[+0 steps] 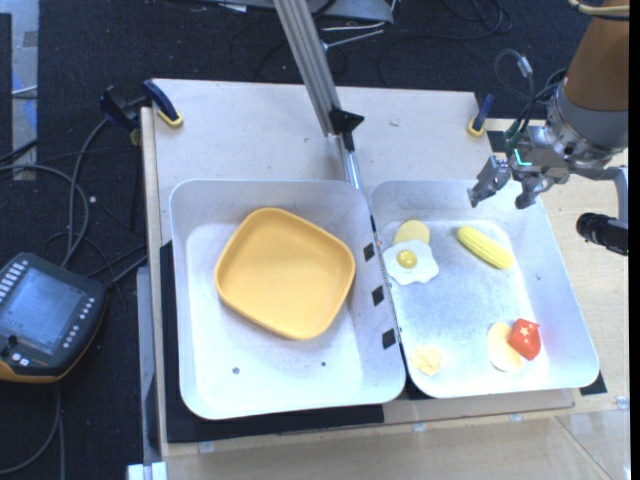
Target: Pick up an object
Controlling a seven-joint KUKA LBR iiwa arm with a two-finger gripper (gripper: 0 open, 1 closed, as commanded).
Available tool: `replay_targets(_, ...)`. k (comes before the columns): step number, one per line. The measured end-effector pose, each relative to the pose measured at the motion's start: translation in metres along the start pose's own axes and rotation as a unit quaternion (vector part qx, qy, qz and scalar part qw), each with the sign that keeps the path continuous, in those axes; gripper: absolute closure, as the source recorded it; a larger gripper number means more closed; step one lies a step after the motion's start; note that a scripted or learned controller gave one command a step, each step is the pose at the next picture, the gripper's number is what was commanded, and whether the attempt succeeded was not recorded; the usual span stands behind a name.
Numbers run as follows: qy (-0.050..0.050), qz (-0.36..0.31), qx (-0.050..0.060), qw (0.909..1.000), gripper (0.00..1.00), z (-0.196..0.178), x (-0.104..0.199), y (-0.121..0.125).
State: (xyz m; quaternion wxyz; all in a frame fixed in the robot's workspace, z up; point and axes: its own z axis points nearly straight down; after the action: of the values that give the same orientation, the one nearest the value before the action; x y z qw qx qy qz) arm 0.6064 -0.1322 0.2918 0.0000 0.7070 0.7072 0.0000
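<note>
Overhead camera view: the two-finger gripper (506,183) hangs over the right white bin (560,298) near its rim at one o'clock, fingers spread and holding nothing. The yellow plastic corn cob (485,247) lies just beside it toward seven o'clock, the likeliest target. A good grasp would centre over the cob, turn the fingers across its narrow width, then descend straight down.
</note>
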Motion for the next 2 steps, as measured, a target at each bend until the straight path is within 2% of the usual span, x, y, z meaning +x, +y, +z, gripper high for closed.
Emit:
replay_targets(1, 0.0, 0.0, 0.0, 1.0, 0.0, 0.0, 0.0, 0.0)
replay_targets(2, 0.0, 0.0, 0.002, 1.0, 0.0, 0.045, -0.004, 0.003)
